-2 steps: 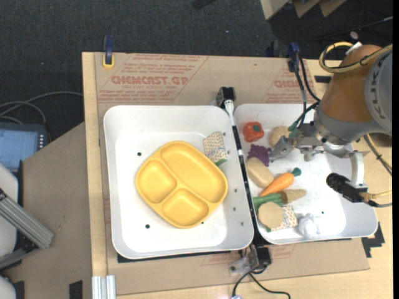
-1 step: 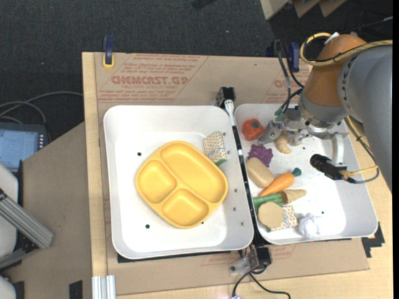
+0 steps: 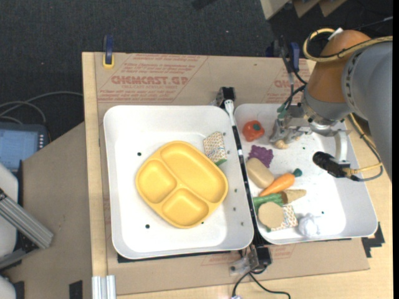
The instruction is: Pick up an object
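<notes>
In the camera view, the gripper (image 3: 288,131) hung low over the back of the right bin (image 3: 355,217), its metal fingers pointing down toward the bin floor; a small pale object (image 3: 280,144) lay right at the fingertips, but whether it sat between them or merely beside them could not be told, and how far the fingers stood apart could not be told either; nothing was plainly held. The nearest candidates lay to the view's left of the gripper: a red tomato (image 3: 252,129) just beside it, near the bin's back left corner; a purple bunch of grapes (image 3: 261,155) a little nearer the front; further forward a tan potato-like piece (image 3: 259,174), an orange carrot (image 3: 277,184) lying slantwise with its long axis running from front-left to back-right, a round cracker (image 3: 271,215) and a white crumpled lump (image 3: 308,225). The left bin (image 3: 118,185) held a yellow divided plate (image 3: 181,183) and a small patterned packet (image 3: 214,146), both well apart from the gripper; so, in my judgement, the coming move turned on the pale object directly under the fingertips, with the tomato as the next closest choice.
</notes>
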{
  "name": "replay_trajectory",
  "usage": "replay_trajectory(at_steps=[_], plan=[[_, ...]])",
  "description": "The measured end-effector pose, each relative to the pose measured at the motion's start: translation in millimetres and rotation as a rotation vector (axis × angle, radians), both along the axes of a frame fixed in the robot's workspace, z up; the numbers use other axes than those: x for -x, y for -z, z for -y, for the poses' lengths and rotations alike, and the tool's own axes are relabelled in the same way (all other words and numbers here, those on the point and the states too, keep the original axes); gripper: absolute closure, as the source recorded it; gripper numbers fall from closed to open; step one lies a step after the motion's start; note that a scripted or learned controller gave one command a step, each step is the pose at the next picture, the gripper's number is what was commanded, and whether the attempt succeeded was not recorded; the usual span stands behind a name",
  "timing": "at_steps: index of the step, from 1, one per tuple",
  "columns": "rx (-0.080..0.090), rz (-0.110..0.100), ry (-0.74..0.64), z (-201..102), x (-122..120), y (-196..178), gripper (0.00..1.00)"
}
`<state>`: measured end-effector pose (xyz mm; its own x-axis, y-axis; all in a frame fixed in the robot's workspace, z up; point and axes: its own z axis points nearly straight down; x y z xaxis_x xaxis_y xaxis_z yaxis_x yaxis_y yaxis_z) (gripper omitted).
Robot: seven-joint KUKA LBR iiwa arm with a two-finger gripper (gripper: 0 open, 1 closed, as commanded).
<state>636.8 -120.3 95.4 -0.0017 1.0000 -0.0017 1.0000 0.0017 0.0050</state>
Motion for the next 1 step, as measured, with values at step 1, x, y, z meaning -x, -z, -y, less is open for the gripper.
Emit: replay_trajectory(at_steps=[1], plan=[[-0.004,-0.004,-0.004,-79.0,44.3,-93.5,1.0]])
